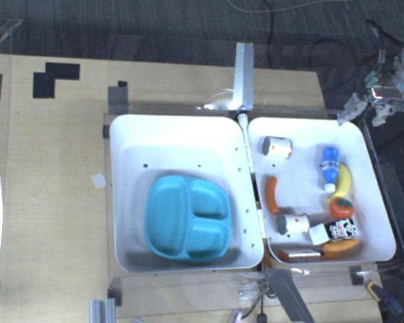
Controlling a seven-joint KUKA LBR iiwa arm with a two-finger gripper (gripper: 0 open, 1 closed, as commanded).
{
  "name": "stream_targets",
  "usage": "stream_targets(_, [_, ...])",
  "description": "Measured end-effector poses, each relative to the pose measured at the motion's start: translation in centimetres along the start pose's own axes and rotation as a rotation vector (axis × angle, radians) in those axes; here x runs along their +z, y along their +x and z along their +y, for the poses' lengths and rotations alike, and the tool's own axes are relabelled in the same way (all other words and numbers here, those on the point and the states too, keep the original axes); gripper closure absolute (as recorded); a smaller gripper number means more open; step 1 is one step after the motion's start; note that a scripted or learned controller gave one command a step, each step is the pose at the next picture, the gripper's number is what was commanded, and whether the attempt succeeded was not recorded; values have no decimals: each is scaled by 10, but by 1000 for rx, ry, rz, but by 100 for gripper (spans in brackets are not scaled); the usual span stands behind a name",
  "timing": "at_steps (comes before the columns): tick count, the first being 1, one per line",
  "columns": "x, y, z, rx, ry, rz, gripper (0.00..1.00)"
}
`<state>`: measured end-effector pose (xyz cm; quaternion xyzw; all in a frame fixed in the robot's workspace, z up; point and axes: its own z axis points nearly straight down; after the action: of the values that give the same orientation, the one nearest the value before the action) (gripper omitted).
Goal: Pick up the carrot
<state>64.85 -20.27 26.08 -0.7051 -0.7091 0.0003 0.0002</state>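
Observation:
The carrot (341,247), an orange tapered piece, lies flat against the front wall of the right bin (372,155), near its front right corner. A black-and-white patterned box (341,229) touches it from behind. My gripper (367,108) hangs above the back right corner of that bin, just outside its rim and far from the carrot. Its two fingers are spread apart, open, with nothing between them.
The right bin also holds a white cup (277,147), a blue bottle (330,163), a banana (344,180), a red-orange round fruit (341,208), a reddish sausage (272,194), a white cylinder (293,223) and a dark marker (299,254). A blue divided plate (187,217) sits in the left bin (175,130).

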Motion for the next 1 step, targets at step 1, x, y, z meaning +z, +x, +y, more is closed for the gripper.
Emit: stream_targets(1, [164,2,-22,331,-4,4,0])
